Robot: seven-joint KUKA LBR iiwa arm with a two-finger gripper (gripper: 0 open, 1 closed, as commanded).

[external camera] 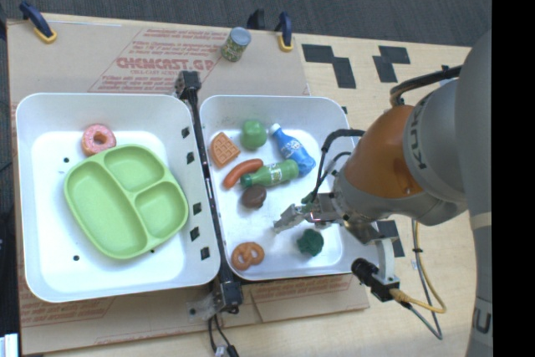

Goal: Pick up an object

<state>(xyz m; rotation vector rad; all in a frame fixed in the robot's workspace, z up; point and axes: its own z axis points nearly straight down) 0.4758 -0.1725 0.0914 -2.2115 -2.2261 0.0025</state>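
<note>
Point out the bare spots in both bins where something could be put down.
Left bin: bare floor beside the donut and along the edge below the green tray. Right bin: crowded in the upper middle; a small patch lies between the pretzel and broccoli, near the gripper.

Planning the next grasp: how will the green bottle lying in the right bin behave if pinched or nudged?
The green bottle lies on its side, so it will probably roll when nudged. It looks smooth and rounded, perhaps slippery. It touches the sausage, which may shift too.

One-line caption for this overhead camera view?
KUKA gripper hovers in the right bin beside toy broccoli.
</note>
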